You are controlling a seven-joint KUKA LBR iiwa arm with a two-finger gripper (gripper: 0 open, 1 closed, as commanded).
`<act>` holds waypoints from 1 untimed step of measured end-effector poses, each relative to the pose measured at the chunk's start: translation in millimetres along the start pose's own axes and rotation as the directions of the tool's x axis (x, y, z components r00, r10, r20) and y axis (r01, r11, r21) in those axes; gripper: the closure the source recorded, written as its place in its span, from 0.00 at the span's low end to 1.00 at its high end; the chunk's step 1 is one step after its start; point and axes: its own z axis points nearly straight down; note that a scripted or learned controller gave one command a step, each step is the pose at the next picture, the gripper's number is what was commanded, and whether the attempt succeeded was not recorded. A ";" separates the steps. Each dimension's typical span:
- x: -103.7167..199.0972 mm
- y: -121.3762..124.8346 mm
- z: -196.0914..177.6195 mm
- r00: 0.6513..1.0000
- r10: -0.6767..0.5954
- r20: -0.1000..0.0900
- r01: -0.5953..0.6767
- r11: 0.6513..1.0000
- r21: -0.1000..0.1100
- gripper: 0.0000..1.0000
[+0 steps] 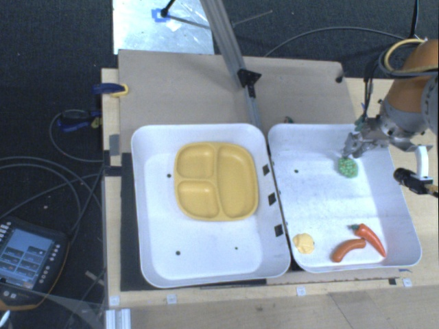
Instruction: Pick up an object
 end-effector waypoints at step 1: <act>9.5 -0.4 -53.4 1.000 0.003 -0.003 -0.003 1.000 -0.002 1.00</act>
